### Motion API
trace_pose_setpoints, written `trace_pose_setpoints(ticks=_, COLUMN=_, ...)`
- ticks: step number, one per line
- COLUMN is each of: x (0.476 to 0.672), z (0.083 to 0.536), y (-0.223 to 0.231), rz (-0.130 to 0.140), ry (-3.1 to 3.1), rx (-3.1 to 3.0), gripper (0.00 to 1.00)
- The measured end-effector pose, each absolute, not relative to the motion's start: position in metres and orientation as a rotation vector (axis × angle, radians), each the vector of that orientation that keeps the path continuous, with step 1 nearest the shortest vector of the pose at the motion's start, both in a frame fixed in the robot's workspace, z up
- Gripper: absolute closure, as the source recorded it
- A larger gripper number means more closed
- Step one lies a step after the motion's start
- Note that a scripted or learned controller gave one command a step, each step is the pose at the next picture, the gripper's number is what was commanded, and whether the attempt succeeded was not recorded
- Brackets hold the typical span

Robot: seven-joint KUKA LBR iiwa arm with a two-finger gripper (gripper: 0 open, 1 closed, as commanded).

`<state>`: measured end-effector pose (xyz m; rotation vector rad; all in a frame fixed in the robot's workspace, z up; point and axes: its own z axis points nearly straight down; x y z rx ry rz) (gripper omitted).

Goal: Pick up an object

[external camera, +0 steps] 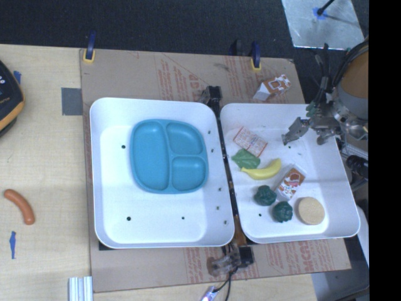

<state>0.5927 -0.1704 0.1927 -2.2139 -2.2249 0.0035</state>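
Gripper hangs over the upper right part of the right bin, fingers spread apart, nothing between them. All pickable objects sit lower left of it in that bin: a red-and-white packet near the top, a green leafy piece touching a yellow banana just below, a second red-and-white packet right of the banana, two dark green lumps and a tan round cookie near the bottom edge. Space directly under the gripper is bare bin floor.

Left bin holds a blue divided plate. Outside the bins: another small packet on the cardboard above the right bin, an orange sausage on the bench far left.

Faded red print on the cardboard, packet print too small: not readable.
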Motion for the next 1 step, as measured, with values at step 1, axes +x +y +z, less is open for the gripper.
trace_pose_setpoints(ticks=1, x=0.5892, z=0.1556, y=-0.1173, rz=0.005, ry=-2.227, rx=-2.212, gripper=0.0)
